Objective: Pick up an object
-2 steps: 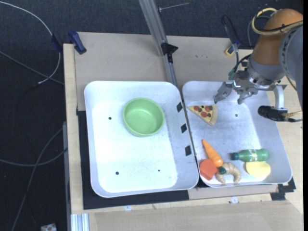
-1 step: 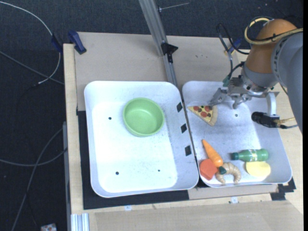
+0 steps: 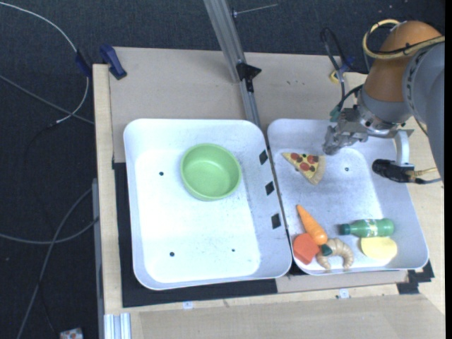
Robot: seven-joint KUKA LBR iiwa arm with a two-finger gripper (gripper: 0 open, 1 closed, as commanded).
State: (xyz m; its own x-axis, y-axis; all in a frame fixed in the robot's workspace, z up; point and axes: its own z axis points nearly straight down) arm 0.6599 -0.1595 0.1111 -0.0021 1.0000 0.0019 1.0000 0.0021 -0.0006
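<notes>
I see two bins side by side on the bench (image 3: pixel 176 76). In the left bin (image 3: pixel 141 210) a bowl (image 3: pixel 210 171) sits toward the far side, right of centre. In the right bin (image 3: pixel 399 210) a pizza slice (image 3: pixel 305 165) lies near the far left corner, with the gripper (image 3: pixel 337 137) just beside it on the right. Along the near edge I see a carrot (image 3: pixel 310 223) leftmost, a block (image 3: pixel 305 248) touching it, a ginger root (image 3: pixel 335 253) next, then a bottle (image 3: pixel 366 227) lying behind a round piece (image 3: pixel 378 248).
</notes>
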